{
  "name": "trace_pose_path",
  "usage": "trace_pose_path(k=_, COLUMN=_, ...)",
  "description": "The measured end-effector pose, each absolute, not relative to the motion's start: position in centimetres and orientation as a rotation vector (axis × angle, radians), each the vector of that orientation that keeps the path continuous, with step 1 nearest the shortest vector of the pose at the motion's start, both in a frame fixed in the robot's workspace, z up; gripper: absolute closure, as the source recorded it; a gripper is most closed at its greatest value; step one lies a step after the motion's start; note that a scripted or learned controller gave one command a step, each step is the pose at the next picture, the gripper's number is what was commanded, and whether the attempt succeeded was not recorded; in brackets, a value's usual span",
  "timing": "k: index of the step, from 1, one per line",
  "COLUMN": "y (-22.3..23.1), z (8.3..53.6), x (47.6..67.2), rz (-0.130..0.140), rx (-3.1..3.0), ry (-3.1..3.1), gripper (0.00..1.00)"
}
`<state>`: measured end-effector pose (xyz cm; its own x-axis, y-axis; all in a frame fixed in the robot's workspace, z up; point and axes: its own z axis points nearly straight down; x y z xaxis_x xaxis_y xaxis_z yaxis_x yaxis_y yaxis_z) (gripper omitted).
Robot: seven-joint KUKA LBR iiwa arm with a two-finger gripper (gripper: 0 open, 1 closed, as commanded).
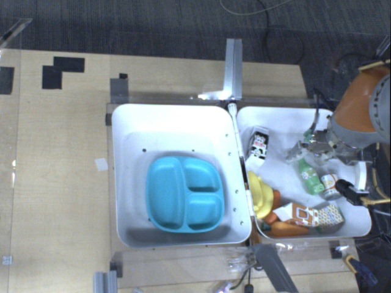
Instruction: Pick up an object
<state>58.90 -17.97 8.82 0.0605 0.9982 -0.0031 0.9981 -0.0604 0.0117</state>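
My gripper (313, 150) hangs over the right bin (278, 124), near its right side. Just below it lies a green bottle (311, 179), with a small brown-and-white can (329, 184) beside it. I see nothing held by the gripper. A small white and black carton (258, 144) lies near the bin's left wall. Along the front of the bin sit a yellow banana-like toy (261, 196), an orange carrot-like piece (286, 228) and a patterned packet (317, 215).
The left bin (131, 139) holds a blue divided tray (184, 193). A metal divider (240, 157) separates the two bins. The grey arm with its orange band (359, 105) comes in from the right above the right bin's far corner.
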Motion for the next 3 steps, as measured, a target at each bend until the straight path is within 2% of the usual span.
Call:
trace_pose_path(k=1, y=-18.0, z=8.8, x=58.9, rz=0.009, rx=2.28, ry=2.146, gripper=0.0)
trace_pose_path(k=2, y=-17.7, z=9.7, x=59.2, rz=0.016, rx=2.277, ry=2.15, gripper=1.0)
trace_pose_path(k=3, y=-9.5, z=19.6, x=60.4, rz=0.007, rx=2.225, ry=2.211, gripper=1.0)
